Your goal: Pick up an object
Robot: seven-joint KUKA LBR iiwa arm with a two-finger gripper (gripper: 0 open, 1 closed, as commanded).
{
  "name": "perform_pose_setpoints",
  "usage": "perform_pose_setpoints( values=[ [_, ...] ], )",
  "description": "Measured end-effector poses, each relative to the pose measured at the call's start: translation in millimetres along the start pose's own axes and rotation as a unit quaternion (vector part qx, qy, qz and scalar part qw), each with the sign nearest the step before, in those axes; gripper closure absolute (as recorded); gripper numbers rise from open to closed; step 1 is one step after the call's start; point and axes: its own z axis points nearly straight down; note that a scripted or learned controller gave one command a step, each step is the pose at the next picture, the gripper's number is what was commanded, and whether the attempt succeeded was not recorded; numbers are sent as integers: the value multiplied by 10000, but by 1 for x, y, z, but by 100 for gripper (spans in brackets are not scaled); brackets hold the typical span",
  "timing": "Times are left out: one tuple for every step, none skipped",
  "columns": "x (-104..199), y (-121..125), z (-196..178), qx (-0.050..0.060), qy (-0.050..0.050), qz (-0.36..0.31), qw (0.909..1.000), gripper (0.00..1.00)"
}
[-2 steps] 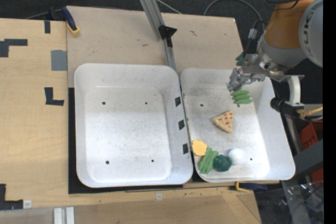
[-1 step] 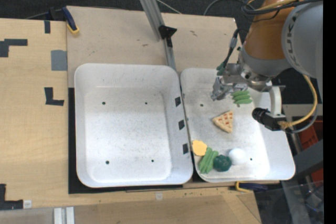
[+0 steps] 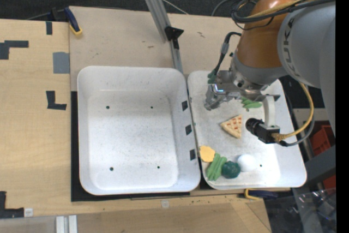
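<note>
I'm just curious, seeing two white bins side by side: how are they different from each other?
The left bin looks wider than the right bin. The left bin shows bare speckled floor, while the right bin holds small things: a waffle piece, a white ball, a dark green piece. The arm hangs over the right bin, not the left bin. Both are shallow, white and round-cornered.

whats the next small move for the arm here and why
Probably a short shift toward the waffle-like wedge, then straight down. The pincer hangs over the right bin near its upper left, with nothing seen in it, and the wedge lies apart from the yellow, green and white pieces clustered at the front edge, so it looks the easiest target.
</note>
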Motion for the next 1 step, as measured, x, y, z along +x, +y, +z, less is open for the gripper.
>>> perform_pose_setpoints(
  values=[
    [61,-6,-3,-4,0,-11,10000,100]
  ],
)
